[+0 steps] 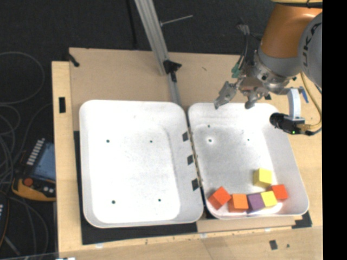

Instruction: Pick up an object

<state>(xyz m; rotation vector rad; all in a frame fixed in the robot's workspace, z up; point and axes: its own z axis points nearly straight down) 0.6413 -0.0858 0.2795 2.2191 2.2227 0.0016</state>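
While the arm (287,31) hangs over the bench's (108,75) far right corner, the pincer (237,97) sits above the far edge of the right bin (233,145), fingers spread apart, nothing between them. Left bin (135,161) lies just beside it, edges touching. Blocks are bunched along the right bin's near edge, well apart from the pincer: red block (219,197), orange block (238,201), purple block (255,201), yellow block (269,199), second red block (280,192). Another yellow block (264,176) sits just behind that row.
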